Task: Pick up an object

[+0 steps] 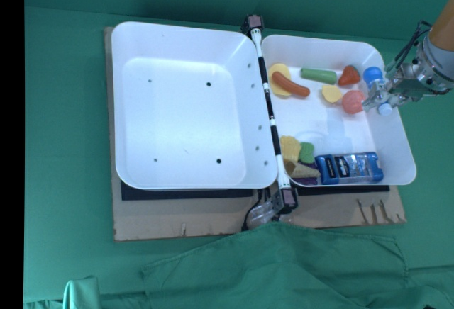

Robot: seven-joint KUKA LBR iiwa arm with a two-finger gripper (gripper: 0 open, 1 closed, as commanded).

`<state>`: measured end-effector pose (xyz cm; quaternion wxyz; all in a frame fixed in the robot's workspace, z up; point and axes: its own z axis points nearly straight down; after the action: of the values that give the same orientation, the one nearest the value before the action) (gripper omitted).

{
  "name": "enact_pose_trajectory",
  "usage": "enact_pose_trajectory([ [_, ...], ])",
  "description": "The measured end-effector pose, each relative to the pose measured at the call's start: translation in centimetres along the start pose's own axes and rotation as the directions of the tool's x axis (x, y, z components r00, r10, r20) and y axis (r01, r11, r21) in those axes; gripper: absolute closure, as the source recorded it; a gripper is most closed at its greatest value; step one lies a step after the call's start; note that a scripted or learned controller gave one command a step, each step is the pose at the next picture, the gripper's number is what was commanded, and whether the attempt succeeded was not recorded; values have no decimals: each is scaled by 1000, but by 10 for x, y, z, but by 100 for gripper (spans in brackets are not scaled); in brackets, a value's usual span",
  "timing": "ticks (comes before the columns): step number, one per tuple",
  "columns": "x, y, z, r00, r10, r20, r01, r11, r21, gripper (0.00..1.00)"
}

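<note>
The gripper [378, 95] sits at the right of the frame over the right white bin [397, 152], its blue-tipped fingers [373, 75] spread apart with nothing between them. A round pink-red ball [352, 102] lies just left of it, touching or nearly so. A red strawberry-shaped toy [348, 76] and a yellow disc [331, 94] crowd close by. Further left lie a green cylinder [318, 75] and a red sausage [291, 84]. A blue packet [349, 166] rests along the lower wall. The left white bin [142, 45] fills the frame's left half.
</note>
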<state>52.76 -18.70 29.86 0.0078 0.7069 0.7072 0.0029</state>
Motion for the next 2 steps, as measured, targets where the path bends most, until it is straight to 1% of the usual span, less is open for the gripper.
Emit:
enact_pose_trajectory([
  [1, 32, 40, 90, 1000, 0, -7, 0, 1000, 17, 100],
  [2, 54, 23, 11, 1000, 1, -5, -1, 1000, 5, 100],
])
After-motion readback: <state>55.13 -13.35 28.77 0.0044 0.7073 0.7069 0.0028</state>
